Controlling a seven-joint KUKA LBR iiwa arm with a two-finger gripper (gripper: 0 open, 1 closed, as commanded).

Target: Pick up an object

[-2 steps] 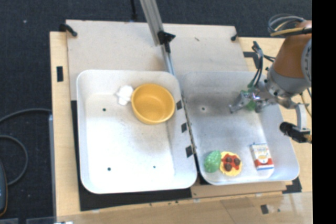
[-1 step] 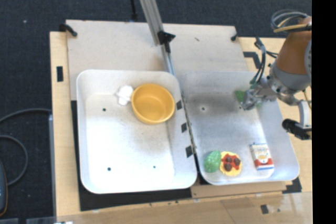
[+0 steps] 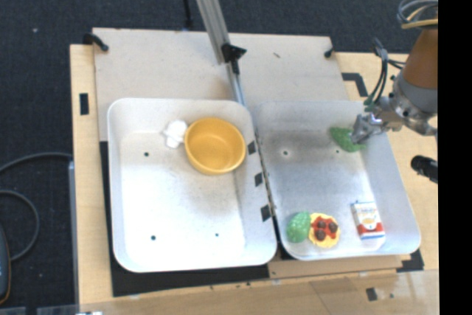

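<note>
- Step in hand: the approach and grasp. The hand (image 3: 363,130) is low over the far right corner of the right bin (image 3: 383,181), at the green object (image 3: 344,138) lying there.
- State of the hand: whether it is released or clenched cannot be told; its tip overlaps the green object's right end, and nothing shows the object caught.
- Task's thing: judged to be the green object, since the hand is on it; it lies on the bin floor near the far wall.
- Next move, as a judgement: a firm closing on the object, then a straight lift clear of the bin wall; a slip is likely if only the edge is caught.
- Right bin, near edge: a green ball (image 3: 299,226), a round red-and-yellow toy (image 3: 324,229) touching it, and a small carton (image 3: 368,220) just beside, toward the near right corner.
- Left bin (image 3: 147,232): a yellow bowl (image 3: 214,145) at the far right part, with a small white lump (image 3: 175,133) touching its left side.
- Both bins sit side by side on the worktop (image 3: 85,158).
</note>
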